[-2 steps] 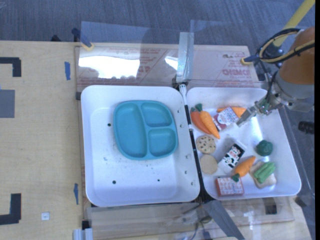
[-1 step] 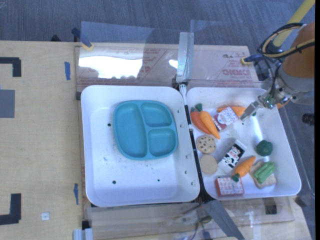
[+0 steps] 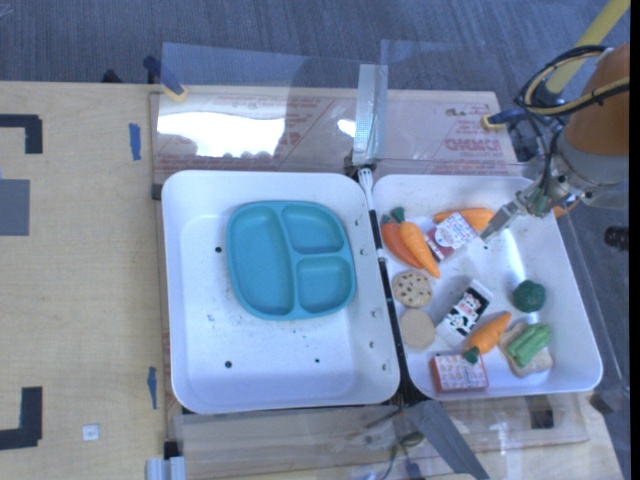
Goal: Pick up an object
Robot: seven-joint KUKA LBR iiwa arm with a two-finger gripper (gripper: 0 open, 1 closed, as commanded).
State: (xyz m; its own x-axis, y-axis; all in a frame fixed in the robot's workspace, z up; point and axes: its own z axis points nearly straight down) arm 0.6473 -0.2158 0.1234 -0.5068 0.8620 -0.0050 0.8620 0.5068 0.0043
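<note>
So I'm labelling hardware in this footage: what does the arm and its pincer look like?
The arm enters from the right edge: a rounded body with an orange section near the wrist, and yellow and dark cables looping around it. A blue fitting sits beside the cables. The pincer is a slim grey metal piece narrowing towards its tip. No markings are legible.

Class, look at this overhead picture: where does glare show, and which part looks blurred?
In the camera view, glare whitens the clear plastic sheet behind the left bin; the gripper over the right bin looks soft and smeared, while the blue tray and toy carrot stay fairly sharp.
</note>
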